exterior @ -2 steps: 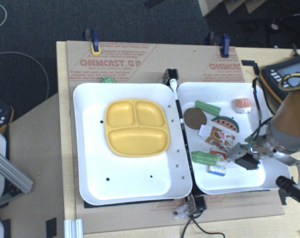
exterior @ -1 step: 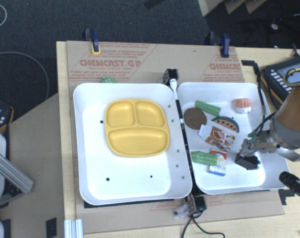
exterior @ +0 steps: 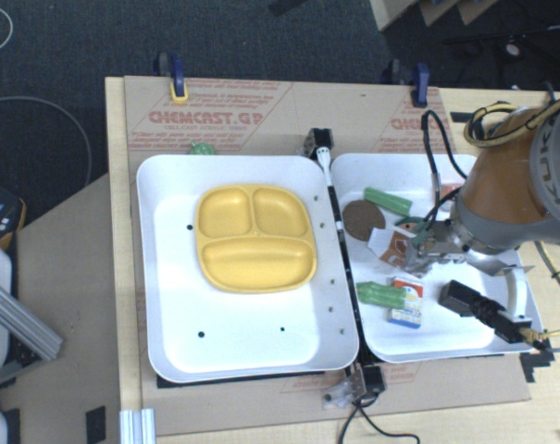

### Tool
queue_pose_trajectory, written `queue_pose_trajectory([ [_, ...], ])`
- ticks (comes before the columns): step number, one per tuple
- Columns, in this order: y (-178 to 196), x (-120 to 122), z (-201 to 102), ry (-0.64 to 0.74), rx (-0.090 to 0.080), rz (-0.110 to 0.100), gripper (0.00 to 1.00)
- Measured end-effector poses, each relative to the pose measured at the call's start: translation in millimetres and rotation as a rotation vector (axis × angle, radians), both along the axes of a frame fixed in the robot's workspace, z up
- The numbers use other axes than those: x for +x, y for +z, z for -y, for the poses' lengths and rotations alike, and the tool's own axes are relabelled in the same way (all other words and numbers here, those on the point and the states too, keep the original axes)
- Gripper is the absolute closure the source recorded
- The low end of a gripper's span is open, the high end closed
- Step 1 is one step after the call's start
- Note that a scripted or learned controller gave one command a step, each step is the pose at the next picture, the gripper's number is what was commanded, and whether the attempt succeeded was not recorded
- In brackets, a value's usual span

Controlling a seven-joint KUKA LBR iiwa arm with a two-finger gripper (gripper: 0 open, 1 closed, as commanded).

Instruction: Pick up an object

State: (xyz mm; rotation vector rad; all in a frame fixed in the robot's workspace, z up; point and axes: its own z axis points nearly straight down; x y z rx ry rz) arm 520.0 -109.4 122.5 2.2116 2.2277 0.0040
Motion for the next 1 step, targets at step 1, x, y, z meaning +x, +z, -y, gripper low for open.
queue_pose_trajectory([
  [1, 64.5, -32.0, -75.6, -0.003, 0.000, -0.002, 1.00],
])
